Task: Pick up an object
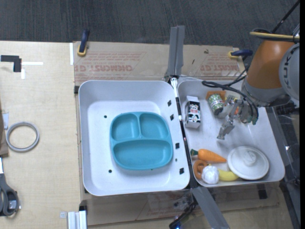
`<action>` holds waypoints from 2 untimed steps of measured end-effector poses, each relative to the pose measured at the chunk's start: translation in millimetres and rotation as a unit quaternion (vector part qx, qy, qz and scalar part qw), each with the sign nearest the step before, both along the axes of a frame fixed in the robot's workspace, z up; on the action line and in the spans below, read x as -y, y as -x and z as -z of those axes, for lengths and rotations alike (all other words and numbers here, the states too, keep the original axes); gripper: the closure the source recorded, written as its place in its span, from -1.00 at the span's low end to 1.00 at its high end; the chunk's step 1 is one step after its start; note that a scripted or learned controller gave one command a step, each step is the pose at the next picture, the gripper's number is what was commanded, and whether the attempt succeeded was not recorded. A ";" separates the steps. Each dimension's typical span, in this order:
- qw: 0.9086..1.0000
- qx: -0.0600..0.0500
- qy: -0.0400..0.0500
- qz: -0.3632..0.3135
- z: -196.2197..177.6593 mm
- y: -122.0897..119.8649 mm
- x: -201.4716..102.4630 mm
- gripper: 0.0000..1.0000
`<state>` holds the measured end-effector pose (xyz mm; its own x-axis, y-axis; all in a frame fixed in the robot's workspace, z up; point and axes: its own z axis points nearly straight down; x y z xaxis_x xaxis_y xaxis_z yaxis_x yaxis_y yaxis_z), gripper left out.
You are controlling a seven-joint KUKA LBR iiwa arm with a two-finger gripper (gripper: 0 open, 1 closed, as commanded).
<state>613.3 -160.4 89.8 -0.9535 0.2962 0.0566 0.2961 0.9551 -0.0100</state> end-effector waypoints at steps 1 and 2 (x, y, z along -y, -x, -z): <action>0.999 -0.019 0.013 0.039 -0.6 -12.7 -13.0 -1.00; 0.989 0.005 0.017 0.146 0.1 0.9 -27.6 -1.00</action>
